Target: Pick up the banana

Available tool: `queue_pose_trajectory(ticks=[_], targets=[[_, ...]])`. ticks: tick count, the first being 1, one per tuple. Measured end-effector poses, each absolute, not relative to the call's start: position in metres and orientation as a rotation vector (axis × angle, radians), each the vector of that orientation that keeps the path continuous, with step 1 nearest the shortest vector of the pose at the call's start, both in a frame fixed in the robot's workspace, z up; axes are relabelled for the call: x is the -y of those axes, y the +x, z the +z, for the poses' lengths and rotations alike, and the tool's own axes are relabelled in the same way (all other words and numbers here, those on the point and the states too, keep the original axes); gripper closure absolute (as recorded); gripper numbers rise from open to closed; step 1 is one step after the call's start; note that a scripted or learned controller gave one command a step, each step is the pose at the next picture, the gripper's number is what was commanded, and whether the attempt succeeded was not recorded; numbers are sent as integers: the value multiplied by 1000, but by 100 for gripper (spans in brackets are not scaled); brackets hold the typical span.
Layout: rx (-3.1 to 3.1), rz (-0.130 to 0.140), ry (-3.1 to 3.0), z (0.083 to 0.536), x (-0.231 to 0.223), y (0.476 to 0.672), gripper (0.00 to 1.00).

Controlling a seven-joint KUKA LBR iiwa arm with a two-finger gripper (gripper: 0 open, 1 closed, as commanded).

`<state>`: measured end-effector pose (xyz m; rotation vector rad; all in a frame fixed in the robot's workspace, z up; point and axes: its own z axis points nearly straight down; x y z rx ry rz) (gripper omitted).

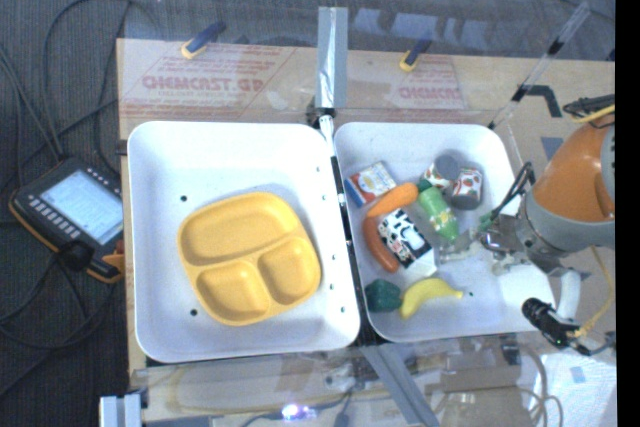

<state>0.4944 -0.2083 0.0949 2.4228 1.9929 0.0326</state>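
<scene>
The yellow banana [431,295] lies near the front edge of the right bin [500,310], its tip pointing right. A dark green toy [382,295] touches its left end. My gripper [497,242] hangs at the right side of this bin, to the right of and slightly behind the banana, apart from it. The grey arm with its orange band [578,185] comes in from the right, above the bin's rim.
Behind the banana sit a cow-patterned box [405,237], an orange sausage [377,245], a carrot [392,198], a green bottle [437,213], a small carton [372,181] and a grey lump [458,177]. The left bin [160,165] holds a yellow divided plate [250,255].
</scene>
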Motion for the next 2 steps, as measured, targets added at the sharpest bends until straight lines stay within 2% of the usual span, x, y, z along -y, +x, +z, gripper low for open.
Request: queue_pose_trajectory(ticks=[1, 2], targets=[[-2172, -3, 2275, 148, 149, 517, 0], [-2323, 24, 2072, 96, 109, 493, 0]])
